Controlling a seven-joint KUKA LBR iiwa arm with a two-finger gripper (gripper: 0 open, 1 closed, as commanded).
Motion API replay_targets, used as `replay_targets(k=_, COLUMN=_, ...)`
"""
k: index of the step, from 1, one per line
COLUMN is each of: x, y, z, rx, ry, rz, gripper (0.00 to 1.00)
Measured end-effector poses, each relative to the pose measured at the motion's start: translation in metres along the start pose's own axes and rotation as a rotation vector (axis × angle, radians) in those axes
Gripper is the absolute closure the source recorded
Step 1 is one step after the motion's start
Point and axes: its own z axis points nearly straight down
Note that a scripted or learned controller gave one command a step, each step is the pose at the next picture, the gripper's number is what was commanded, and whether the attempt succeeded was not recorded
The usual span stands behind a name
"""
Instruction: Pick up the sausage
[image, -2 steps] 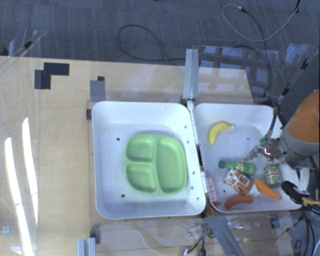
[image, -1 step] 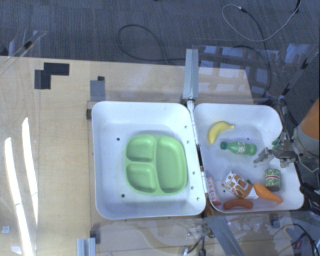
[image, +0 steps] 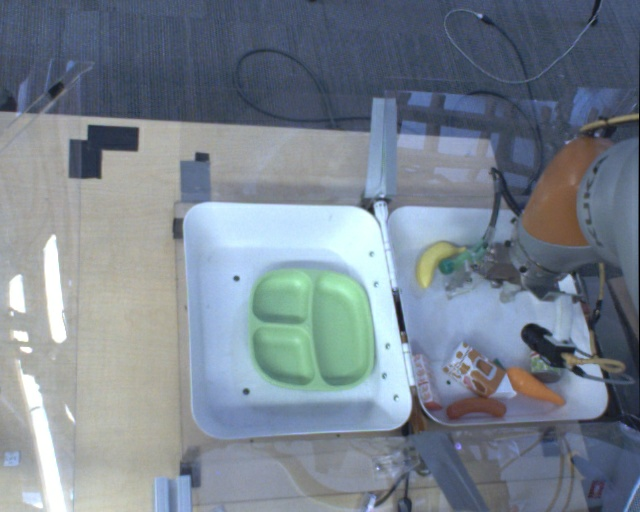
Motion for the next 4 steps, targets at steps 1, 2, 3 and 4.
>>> replay_targets(k=1, x=0.054, y=0.051, z=0.002, rx=0.010, ry=0.001, rz=-0.057, gripper=0.00)
replay_targets(k=2, x=-0.006, y=0.080, z=-0.097, rx=0.000, ry=-0.003, rz=-0.005, gripper=0.00)
replay_targets(k=3, x=-0.039, y=0.082, z=0.001, rx=0.002, ry=-0.003, rz=-0.011, gripper=0.00)
replay_targets(k=4, x=-0.051, y=-0.014, z=-0.077, rx=0.001, ry=-0.002, rz=-0.052, gripper=0.00)
